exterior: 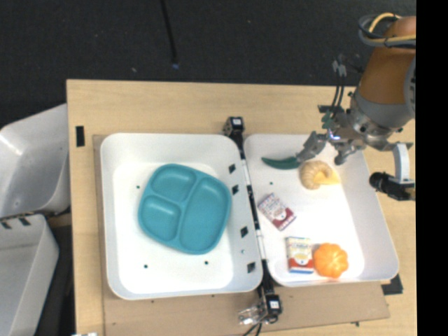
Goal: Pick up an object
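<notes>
A blue divided plate [185, 208] lies in the left bin [112, 257]. Right of it: a green pepper [280, 162], two small cartons [275, 211] [299, 253] with unreadable print, a bun [316, 173], an orange [330, 260]. Fingers [327, 148] spread open above the bun, holding nothing.

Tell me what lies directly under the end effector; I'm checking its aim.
Under the end effector, open, lies a tan bun-like item in the right bin, a dark green piece beside it. The bin floor beneath the item is covered.

A pale wood surface [175, 103] stands over a dark floor [210, 26]. White casing [31, 163] sits at its left edge.
</notes>
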`<state>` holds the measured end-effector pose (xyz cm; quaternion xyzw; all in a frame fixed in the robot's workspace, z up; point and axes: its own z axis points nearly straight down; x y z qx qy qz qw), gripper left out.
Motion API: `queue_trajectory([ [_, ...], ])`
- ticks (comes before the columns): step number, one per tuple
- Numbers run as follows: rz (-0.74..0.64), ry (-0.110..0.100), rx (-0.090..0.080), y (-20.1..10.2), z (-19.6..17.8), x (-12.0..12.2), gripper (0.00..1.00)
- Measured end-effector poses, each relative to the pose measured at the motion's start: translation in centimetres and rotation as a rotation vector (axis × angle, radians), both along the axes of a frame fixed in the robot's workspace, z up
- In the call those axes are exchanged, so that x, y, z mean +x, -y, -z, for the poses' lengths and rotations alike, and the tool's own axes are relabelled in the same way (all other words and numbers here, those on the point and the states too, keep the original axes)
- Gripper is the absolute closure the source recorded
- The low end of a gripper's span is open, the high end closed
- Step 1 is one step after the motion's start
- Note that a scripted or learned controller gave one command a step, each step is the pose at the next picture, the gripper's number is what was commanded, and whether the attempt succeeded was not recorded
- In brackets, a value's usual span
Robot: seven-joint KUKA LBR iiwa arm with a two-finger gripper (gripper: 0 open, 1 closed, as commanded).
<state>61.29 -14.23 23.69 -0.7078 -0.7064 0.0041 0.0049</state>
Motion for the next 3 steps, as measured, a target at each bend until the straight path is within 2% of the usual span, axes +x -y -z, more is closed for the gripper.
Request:
queue_trajectory([
  [1,-0.004,0.014,-0.002,0.0,-0.8,0.2,0.00],
  [3,0.000,0.009,-0.003,-0.1,10.9,-0.6,0.00],
])
